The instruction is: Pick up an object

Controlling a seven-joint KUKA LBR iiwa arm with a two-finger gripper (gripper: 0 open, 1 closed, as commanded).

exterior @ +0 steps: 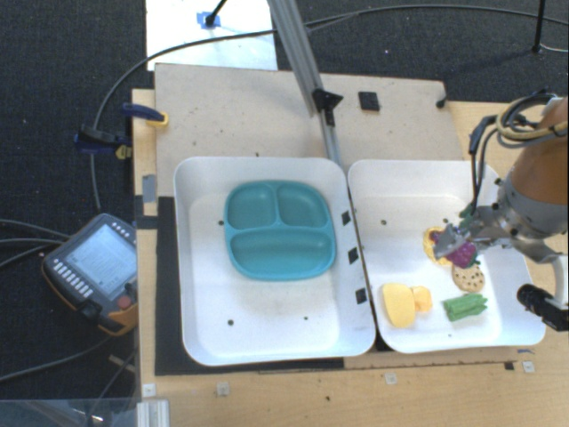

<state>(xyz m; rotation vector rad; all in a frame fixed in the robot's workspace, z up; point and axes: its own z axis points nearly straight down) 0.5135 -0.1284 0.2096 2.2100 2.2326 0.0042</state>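
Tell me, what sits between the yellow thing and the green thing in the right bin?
A small orange piece lies against the yellow thing; then bare white bin floor up to the green thing, as the camera view shows.

Smooth, matt teal plastic plate (280, 231) lies in a glossy white plastic bin (204, 318) on a wooden bench (267, 105).

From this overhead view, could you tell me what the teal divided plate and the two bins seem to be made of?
The teal divided plate looks like moulded plastic: one even colour, rounded compartment ridges, a soft satin sheen. The left bin and right bin look like thin white plastic, smooth, with rounded rims; coated metal cannot be ruled out.
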